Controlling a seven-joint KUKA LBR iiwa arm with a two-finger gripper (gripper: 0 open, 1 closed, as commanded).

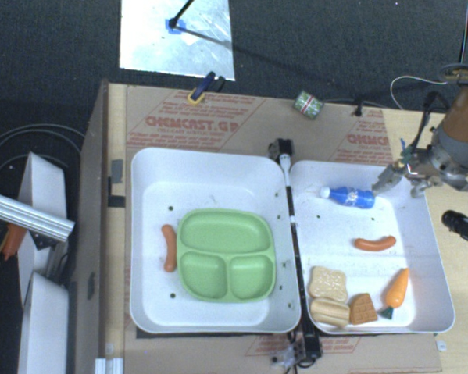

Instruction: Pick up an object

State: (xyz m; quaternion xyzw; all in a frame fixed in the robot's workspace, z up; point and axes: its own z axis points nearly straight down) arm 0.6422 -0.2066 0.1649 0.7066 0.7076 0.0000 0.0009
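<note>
Bottle [349, 197] lies on its side at the far end of the right bin [438, 255], just left of the gripper [401, 177], which hangs released over the far rim. Approach step, I judge; next, shift left, descend, close.

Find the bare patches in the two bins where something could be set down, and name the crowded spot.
Free: right bin floor between blue bottle and sausage; left bin's back strip behind the green tray. Crowded: right bin's front edge, with crackers, bread and carrot.
</note>
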